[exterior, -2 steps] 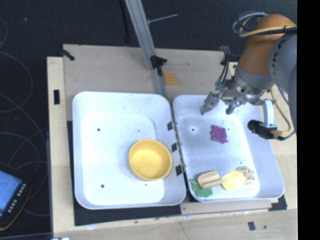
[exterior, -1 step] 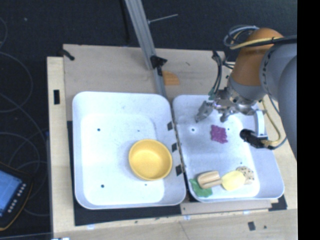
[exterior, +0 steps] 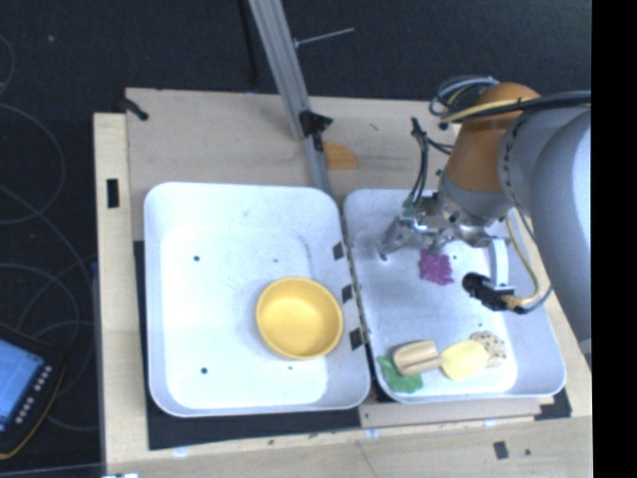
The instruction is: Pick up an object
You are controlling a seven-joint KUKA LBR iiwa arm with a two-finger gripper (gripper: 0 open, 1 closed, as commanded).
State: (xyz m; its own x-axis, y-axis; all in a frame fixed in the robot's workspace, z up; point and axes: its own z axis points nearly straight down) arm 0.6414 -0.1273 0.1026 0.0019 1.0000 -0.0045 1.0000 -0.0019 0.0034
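Note:
My gripper (exterior: pixel 416 232) hangs over the upper part of the right bin (exterior: pixel 537 381), below the orange wrist band. A small purple object (exterior: pixel 435 266) lies just under and to the right of it, very close; I cannot tell whether they touch. Along the right bin's front edge lie a tan cylinder (exterior: pixel 415 356), a yellow rounded piece (exterior: pixel 462 360), a speckled beige piece (exterior: pixel 490 345) and a green scrap (exterior: pixel 397 374). A yellow bowl (exterior: pixel 299 318) sits in the left bin (exterior: pixel 179 267).
A slanted metal rail (exterior: pixel 284 68) runs down from the top to the gap between the bins. A small orange item (exterior: pixel 338 156) rests on the bench behind the bins. A black cable plug (exterior: pixel 485 291) hangs off the arm above the right bin.

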